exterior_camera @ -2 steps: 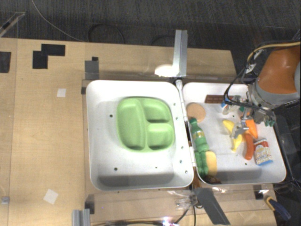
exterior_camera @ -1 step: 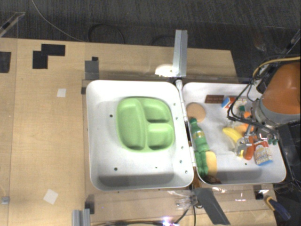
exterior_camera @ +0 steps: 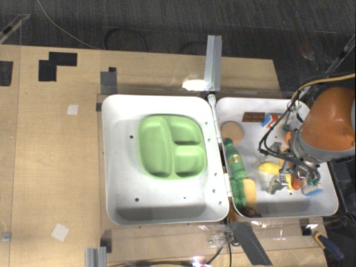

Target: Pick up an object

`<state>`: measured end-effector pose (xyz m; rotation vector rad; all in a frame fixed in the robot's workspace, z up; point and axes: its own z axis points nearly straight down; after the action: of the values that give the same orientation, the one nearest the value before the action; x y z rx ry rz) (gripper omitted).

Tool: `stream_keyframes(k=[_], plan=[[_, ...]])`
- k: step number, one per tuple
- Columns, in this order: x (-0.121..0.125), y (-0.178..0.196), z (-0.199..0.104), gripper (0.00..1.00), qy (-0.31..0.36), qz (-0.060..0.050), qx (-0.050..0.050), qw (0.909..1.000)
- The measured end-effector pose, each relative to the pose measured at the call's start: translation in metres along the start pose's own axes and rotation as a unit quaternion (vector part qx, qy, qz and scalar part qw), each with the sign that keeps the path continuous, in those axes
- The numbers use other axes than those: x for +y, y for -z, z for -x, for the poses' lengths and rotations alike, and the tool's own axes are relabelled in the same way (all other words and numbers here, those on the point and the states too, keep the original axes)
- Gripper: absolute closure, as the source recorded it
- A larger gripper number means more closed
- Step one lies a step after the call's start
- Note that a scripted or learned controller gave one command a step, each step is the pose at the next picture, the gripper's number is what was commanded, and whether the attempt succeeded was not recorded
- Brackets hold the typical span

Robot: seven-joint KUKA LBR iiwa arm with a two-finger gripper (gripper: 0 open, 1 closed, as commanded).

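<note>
Looking down on the wooden surface (exterior_camera: 50, 166), I see two shallow white bins side by side: the left bin (exterior_camera: 119, 199) holds a green divided tray (exterior_camera: 169, 145), and the right bin (exterior_camera: 322, 204) holds a clutter of small objects. Along the right bin's left wall lies a green bottle (exterior_camera: 236, 168), with a yellow block (exterior_camera: 250, 190) touching its lower end and a tan round disc (exterior_camera: 232, 131) just above its cap. A dark brown bar (exterior_camera: 254, 116) rests near the far wall. My arm, marked by its orange band (exterior_camera: 332, 120), reaches in from the right, and its jaws (exterior_camera: 285, 178) hang low over the right bin, just beside a yellow banana-like object (exterior_camera: 268, 168). From this view I cannot tell whether the jaws are apart, together, or gripping anything.
</note>
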<state>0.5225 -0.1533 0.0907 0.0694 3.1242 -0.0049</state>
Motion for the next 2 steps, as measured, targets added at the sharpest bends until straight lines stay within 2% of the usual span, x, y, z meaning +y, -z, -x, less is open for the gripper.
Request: stream_keyframes(k=[1, 2], plan=[[0.001, 0.014, 0.006, 1.00, 0.004, -0.002, -0.010, 0.9999], [0.052, 0.110, 0.053, 1.00, -0.009, 0.002, -0.001, 1.0000]])
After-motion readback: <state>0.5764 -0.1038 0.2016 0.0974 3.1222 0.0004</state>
